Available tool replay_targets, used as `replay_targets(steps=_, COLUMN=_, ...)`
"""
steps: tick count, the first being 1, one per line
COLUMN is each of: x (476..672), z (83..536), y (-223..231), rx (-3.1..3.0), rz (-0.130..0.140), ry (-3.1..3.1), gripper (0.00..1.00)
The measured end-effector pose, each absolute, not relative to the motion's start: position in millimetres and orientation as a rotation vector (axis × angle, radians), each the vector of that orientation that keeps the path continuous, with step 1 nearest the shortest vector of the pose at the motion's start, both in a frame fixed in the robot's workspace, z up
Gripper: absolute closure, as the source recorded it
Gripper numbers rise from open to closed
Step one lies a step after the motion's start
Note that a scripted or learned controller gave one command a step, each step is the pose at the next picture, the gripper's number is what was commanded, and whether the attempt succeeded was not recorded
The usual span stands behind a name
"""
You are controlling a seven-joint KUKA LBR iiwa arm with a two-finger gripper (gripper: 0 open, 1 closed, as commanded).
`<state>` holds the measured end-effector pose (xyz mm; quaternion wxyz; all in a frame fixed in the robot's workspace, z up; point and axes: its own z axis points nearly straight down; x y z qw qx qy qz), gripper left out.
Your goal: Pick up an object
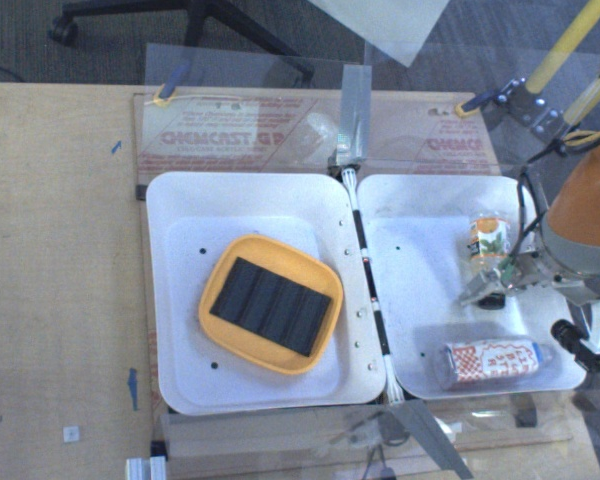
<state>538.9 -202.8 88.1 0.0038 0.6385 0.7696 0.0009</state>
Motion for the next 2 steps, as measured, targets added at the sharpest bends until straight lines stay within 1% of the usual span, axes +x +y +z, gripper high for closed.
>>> replay_targets(steps=1, x=540.1, z=98.1, y=-204.1, rx=2.001, rz=0.006, ry=2.406, gripper=1.00)
replay_targets(steps=2, x=578.4, z=173.6, y=-130.8, rx=1.931, rz=-0.001, ry=2.480, gripper=1.00)
